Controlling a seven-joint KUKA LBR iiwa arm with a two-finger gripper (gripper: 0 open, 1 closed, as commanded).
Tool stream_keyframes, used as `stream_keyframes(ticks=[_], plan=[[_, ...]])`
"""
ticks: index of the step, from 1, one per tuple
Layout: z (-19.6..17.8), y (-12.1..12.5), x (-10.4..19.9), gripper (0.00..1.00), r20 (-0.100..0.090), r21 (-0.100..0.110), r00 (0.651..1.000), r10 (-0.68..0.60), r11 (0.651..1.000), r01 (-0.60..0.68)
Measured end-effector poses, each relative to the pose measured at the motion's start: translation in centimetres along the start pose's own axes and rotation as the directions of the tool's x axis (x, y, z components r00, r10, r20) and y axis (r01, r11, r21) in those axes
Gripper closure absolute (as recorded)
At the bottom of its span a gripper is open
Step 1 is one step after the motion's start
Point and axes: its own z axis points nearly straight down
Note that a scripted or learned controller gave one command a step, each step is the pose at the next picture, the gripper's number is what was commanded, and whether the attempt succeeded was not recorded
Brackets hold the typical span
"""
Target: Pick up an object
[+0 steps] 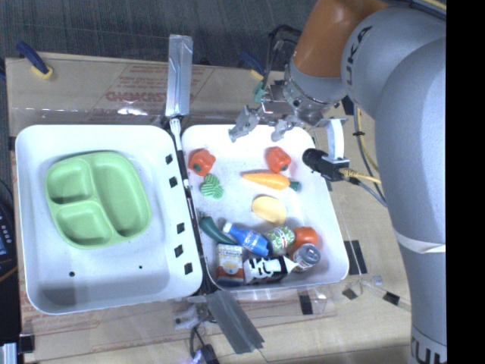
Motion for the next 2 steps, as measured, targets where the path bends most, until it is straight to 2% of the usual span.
stream_keyframes(ticks=[1,2], plan=[[5.5,-1.4,-10.0,0.00,0.001,0.001,0.997,0.079,0.997,-0.079],[13.7,0.0,-10.1,0.00,0.003,-0.007,0.990,-0.143,0.990,0.143]])
